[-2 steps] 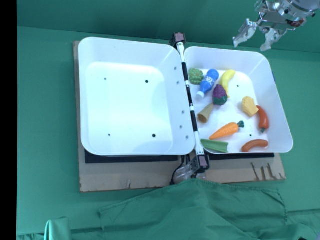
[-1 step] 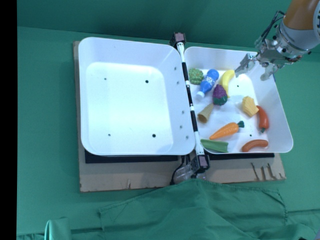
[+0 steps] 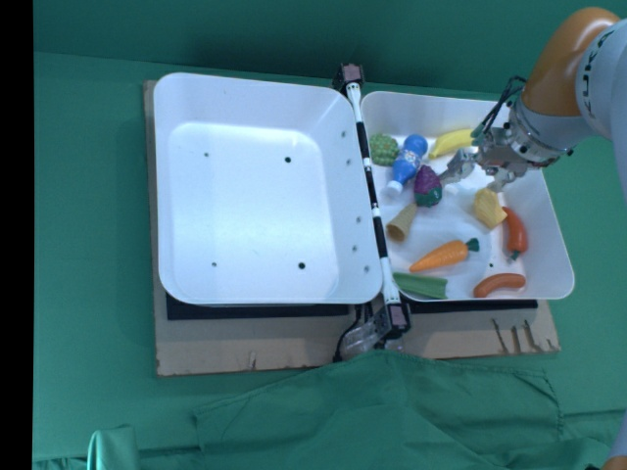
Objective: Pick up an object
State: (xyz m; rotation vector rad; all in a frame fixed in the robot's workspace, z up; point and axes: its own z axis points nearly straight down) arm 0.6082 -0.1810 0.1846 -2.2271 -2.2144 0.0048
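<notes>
Fingers (image 3: 458,169) stand apart, nothing between them; gripper (image 3: 470,172) hangs over right bin (image 3: 549,248), just beside purple toy (image 3: 427,185). Near edge of bin: green pod (image 3: 421,285), sausage (image 3: 499,284). Mid: carrot (image 3: 444,255), red pepper (image 3: 514,233), cone (image 3: 401,222), yellow block (image 3: 489,208). Far end: blue bottle (image 3: 407,162), green berry (image 3: 383,149), banana (image 3: 451,142). Left bin (image 3: 186,106) adj., touching at centre rail.

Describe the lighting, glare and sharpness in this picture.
Camera view: even overhead light; the left bin floor glares bright white, washing out detail; soft shadows sit under the carrot and sausage; the tool looks slightly blurred, while the toys stay fairly sharp.
</notes>
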